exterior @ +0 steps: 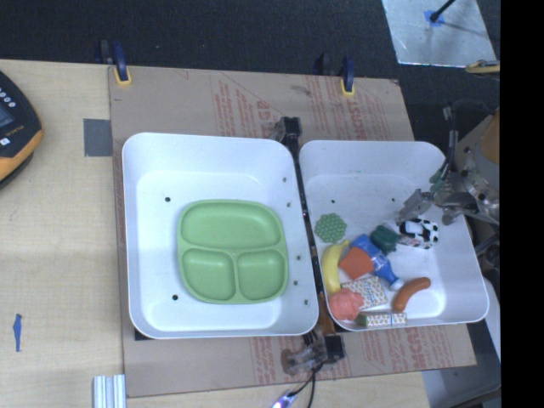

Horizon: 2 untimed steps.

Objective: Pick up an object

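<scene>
My gripper [429,210] hangs over the right side of the right bin [374,161], reaching in from the right edge. It stands open, and nothing shows between its fingers. Just below it lies a small black-and-white toy [419,231]. Left of that toy sit a dark green piece [384,237], a blue object [374,256] and an orange block [355,263]. A yellow banana [331,266], a green round knobbly thing [331,226], a pink lump [344,303], a patterned flat piece [371,291] and a brown sausage [410,291] fill the bin's front half.
The left bin [153,168] holds a light green divided plate [231,250]. Clamps [291,127] join the bins in the middle. A yellow-and-black device [13,134] lies at the bench's far left. The back of the right bin has bare floor.
</scene>
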Available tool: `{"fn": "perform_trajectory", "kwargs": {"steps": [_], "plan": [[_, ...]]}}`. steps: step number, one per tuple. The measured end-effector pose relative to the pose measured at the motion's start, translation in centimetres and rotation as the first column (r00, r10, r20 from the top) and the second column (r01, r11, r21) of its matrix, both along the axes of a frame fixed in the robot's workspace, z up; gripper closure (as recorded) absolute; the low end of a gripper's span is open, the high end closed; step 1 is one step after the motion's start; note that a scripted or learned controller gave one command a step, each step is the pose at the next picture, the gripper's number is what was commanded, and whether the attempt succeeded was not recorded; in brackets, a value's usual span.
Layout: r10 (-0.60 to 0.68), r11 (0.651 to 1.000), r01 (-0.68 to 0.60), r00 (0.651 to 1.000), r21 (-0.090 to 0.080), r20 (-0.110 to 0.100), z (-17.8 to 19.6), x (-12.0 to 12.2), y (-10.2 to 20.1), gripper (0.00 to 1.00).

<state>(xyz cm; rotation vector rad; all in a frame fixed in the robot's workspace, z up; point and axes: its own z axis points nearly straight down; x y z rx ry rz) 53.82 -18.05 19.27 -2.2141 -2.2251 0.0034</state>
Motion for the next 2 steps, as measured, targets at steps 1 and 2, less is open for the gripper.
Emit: {"fn": "perform_trajectory", "kwargs": {"steps": [1,2], "plan": [[0.002,1.0,-0.002,1.0,0.0,-0.003,-10.2,5.9,7.4,0.0],[0.0,1.0,0.0,1.0,-0.001,0.002,-7.9,11.8,2.2,0.0]]}}
